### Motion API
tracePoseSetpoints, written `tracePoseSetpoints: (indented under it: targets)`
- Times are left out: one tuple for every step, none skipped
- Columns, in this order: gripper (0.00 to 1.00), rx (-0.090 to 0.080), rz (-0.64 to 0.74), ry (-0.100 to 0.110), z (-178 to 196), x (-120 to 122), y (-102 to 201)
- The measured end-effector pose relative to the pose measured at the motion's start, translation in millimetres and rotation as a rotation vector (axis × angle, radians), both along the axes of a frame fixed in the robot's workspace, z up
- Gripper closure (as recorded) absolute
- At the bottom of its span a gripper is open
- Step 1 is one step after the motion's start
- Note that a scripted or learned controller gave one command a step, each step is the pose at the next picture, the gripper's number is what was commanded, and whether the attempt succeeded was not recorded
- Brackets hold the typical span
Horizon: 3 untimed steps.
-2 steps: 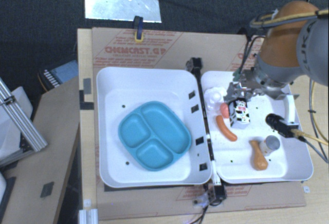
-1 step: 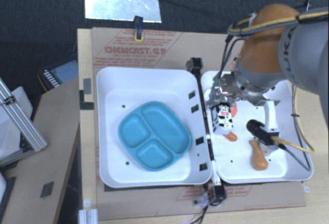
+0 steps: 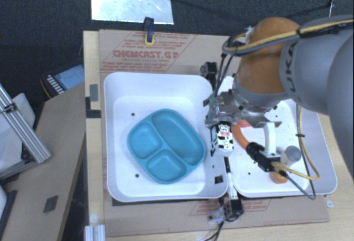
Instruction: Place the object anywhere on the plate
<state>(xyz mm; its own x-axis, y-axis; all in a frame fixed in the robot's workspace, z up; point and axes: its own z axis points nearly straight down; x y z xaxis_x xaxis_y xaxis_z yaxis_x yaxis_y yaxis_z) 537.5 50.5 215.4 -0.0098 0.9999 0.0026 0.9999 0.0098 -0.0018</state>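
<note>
Left bin [image 3: 119, 101] holds a blue divided plate [image 3: 166, 145]; right bin [image 3: 323, 168] holds small objects.

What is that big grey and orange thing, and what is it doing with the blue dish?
That is a robot arm, a machine that moves things. The camera hangs above the bench and looks down at a slant; the arm reaches in from the right. On the bench sit two shallow white bins. The left bin holds a blue plate with three sections. The right bin has a few small things, like an orange piece. At the arm's end is its gripper, its hand. A small black and white object sits right there, over the wall between the bins. I cannot tell if it is really gripped.
</note>
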Motion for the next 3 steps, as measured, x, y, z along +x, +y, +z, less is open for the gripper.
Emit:
tracePoseSetpoints:
  targets:
    - [1.00,0.000,0.000,-0.001,0.0,-22.6,48.0]
    - [1.00,-0.001,-0.003,-0.003,-1.0,-18.5,69.0]
    - [0.00,-0.002,-0.006,-0.003,-1.0,-18.4,67.7]
